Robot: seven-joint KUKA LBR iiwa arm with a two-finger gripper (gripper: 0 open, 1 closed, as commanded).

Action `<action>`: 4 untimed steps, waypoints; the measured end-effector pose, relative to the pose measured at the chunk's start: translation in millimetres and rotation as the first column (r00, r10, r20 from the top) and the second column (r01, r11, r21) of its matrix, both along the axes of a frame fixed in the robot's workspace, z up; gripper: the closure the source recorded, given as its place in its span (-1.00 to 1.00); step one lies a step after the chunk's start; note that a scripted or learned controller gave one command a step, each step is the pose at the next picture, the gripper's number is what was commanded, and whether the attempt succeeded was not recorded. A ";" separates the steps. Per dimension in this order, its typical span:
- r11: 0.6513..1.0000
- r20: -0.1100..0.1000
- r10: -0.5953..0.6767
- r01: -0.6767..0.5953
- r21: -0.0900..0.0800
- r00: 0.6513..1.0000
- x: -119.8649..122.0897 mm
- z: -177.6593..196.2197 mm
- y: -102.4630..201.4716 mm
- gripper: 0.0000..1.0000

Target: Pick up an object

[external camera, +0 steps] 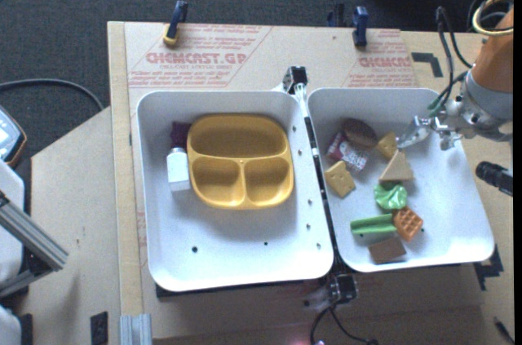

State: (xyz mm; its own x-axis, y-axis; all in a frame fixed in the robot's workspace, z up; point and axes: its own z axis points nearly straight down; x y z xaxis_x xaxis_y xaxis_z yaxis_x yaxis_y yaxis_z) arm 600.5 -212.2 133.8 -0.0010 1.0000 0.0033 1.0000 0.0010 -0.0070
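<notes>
Plywood worktop [245, 50] over dark carpet carries two white bins; end effector [418, 130], grip unclear, hovers beside a yellow block [387, 145].

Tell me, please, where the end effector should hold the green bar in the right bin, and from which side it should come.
Probably grip the green bar across its narrow width near the middle, coming from above. It lies flat and long, running left to right. Its right end touches the waffle, and the brown block sits just below, so the left half has more room.
</notes>
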 end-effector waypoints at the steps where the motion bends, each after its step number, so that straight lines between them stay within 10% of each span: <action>1: 1.000 0.002 0.000 0.000 0.001 1.000 -0.1 -51.5 1.5 -1.00; 2: 1.000 0.007 0.001 -0.001 -0.002 1.000 1.0 -38.1 1.0 1.00; 4: 1.000 0.014 0.001 -0.001 -0.006 1.000 8.4 59.5 6.0 1.00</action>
